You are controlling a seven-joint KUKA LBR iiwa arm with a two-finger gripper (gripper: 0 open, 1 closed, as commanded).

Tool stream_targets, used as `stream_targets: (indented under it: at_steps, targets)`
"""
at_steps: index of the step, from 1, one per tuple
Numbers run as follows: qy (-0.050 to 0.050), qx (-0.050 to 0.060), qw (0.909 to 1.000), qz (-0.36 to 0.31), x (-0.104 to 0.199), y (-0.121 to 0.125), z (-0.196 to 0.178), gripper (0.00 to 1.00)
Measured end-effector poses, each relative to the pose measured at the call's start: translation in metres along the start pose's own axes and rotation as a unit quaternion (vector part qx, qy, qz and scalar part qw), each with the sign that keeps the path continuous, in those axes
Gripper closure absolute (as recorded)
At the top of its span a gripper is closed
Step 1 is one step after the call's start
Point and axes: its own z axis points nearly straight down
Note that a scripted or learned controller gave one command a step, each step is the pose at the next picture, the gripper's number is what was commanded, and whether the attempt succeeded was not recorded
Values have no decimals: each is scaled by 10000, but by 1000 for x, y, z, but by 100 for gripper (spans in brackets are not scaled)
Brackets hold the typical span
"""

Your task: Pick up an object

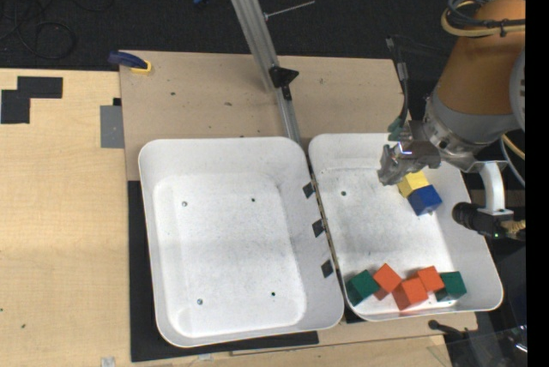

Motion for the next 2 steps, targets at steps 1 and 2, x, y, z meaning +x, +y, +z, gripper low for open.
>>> stream_targets:
  at_steps: [1, 2]
  targets:
    - [0, 15, 10000, 4, 57, 8, 21, 100]
    - [-5, 6, 10000, 2, 114, 22, 36, 100]
